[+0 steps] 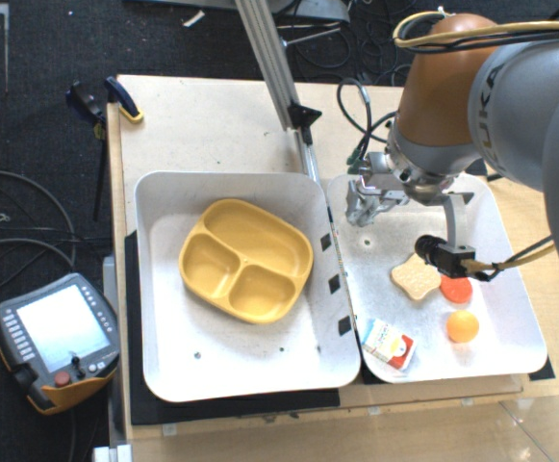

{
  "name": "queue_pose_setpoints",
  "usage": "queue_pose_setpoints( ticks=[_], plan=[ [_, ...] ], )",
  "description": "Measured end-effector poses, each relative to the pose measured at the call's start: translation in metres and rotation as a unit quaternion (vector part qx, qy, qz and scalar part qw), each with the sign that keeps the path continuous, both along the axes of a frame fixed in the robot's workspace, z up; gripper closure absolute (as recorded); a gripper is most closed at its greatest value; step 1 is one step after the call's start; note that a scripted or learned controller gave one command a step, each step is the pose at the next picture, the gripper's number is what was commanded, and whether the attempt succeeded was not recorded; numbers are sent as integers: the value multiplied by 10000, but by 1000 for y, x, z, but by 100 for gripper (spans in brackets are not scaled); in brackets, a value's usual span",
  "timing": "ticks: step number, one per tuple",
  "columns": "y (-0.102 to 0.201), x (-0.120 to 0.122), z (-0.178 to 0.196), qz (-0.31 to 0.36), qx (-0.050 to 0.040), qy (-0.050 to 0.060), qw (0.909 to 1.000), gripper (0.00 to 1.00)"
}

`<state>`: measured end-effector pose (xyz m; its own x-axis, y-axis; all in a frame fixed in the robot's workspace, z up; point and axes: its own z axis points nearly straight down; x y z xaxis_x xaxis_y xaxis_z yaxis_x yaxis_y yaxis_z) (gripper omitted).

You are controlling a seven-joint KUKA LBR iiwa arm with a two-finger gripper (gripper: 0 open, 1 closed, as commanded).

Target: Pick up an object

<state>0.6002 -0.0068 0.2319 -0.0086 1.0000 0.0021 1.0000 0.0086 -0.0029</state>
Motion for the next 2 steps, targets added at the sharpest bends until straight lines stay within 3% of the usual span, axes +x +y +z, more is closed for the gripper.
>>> queue_pose_setpoints(
  ticks=[1,2],
  plan=[
    [47,-28,5,-2,1,-2,10000,100],
    [105,-39,-5,1,0,-3,10000,100]
  ],
)
